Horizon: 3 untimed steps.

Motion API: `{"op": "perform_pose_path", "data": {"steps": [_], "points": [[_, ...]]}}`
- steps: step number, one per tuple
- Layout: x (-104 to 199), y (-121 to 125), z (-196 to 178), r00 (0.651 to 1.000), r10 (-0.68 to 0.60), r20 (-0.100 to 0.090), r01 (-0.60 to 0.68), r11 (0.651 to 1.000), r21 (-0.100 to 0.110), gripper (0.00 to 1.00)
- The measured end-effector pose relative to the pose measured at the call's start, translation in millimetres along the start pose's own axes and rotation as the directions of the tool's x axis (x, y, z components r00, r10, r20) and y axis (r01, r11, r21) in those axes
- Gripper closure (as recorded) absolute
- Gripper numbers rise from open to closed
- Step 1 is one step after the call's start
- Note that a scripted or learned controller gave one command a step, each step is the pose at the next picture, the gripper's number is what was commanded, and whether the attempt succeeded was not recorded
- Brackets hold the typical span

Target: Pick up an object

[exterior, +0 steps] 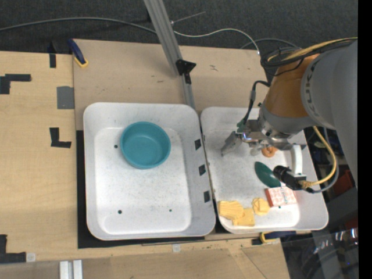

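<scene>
My gripper (242, 147) hangs over the upper middle of the right bin (232, 173), fingers spread open and nothing between them. One finger (227, 146) slants down to the left. A small orange piece (268, 151) lies just right of the gripper, close to the wrist. Below it rests a dark green object (267, 173). A red and white packet (281, 196) sits near the bin's lower right. Yellow pieces (236, 211) lie along the front wall, with a smaller yellow one (260, 206) beside them.
A teal bowl (145, 145) stands in the left bin (104, 208), upper middle. A slanted metal pole (168, 34) comes down to the bins' shared back edge. Cables (325, 167) hang off the arm over the right bin's right rim.
</scene>
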<state>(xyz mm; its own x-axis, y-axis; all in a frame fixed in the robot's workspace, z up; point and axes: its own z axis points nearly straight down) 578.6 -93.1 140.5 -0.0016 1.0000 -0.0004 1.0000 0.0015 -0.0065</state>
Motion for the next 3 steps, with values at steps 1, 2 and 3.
{"op": "perform_pose_path", "data": {"steps": [1, 2, 3], "points": [[1, 0, 51, 1.000, 0.000, -0.001, 0.000, 1.000, -0.004, 0.00], [2, 0, 41, 1.000, -0.001, -0.003, 0.001, 1.000, -0.003, 1.00], [4, 2, -1, 1.000, 0.000, -0.001, 0.000, 1.000, -0.009, 1.00]]}}
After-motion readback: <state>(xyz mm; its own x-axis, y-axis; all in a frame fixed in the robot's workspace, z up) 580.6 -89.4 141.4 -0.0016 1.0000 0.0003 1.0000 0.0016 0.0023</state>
